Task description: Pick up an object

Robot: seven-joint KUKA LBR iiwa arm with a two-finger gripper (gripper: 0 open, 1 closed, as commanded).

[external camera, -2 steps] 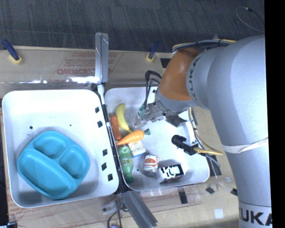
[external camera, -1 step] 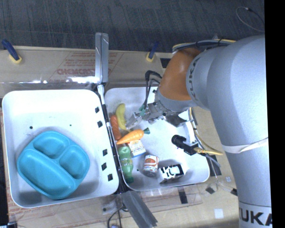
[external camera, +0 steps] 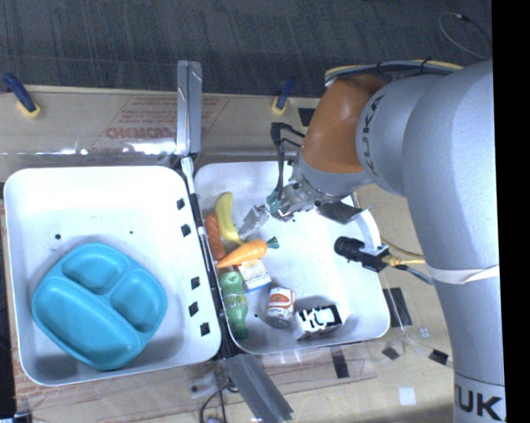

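Observation:
My gripper (external camera: 263, 212) hangs over the upper part of the right bin (external camera: 354, 290), just right of a yellow banana (external camera: 224, 216). Below it an orange carrot (external camera: 243, 252) lies across the bin's left side, with another orange piece (external camera: 213, 234) against the wall. Further down are a small carton (external camera: 254, 274), a green bottle (external camera: 235, 300), a small can (external camera: 280, 305) and a black-and-white item (external camera: 320, 318). Nothing shows in the gripper's grasp.
The left bin (external camera: 39, 197) holds a blue divided plate (external camera: 99, 303) at its lower left. A black cable fitting (external camera: 360, 251) from the arm juts over the right bin's right side. The divider wall (external camera: 197, 243) separates the bins.

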